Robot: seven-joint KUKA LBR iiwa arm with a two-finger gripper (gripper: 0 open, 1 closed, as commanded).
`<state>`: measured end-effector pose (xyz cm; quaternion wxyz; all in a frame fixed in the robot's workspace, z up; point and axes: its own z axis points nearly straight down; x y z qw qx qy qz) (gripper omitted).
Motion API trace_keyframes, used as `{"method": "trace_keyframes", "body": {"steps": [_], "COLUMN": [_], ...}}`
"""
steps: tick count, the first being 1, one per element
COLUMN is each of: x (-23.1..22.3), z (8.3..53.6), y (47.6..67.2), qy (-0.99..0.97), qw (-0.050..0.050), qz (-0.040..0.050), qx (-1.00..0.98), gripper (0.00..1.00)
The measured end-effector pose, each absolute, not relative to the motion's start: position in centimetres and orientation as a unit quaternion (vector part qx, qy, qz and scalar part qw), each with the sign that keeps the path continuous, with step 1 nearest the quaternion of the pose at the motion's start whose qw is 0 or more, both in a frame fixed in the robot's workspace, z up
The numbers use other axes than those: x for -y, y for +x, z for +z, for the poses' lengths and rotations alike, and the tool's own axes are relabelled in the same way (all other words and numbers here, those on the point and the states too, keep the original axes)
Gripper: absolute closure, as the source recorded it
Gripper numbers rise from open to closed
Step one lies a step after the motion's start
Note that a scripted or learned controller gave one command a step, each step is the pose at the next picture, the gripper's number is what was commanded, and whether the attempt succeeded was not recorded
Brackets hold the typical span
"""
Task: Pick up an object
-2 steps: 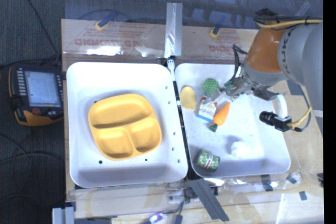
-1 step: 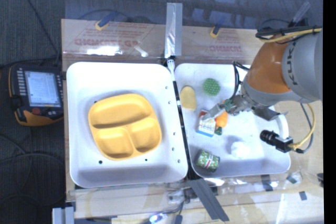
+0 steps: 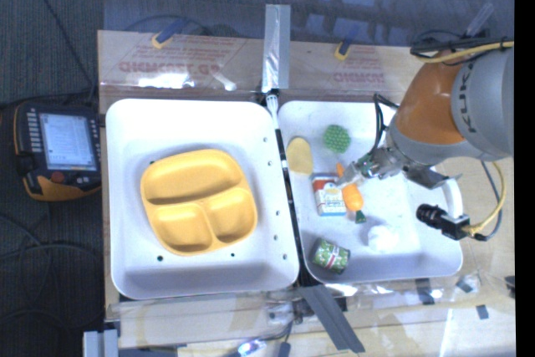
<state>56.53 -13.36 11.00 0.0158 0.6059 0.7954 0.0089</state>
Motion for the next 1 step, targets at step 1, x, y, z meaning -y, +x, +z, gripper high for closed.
{"method": "trace_keyframes", "body": {"steps": [1], "x": [10.61], "z": [21.46], "y": [61.87], "qy": [0.689], "qw": [0.000], "qz": [-0.0017], "qx": [-0.725], "gripper": [1.00]}}
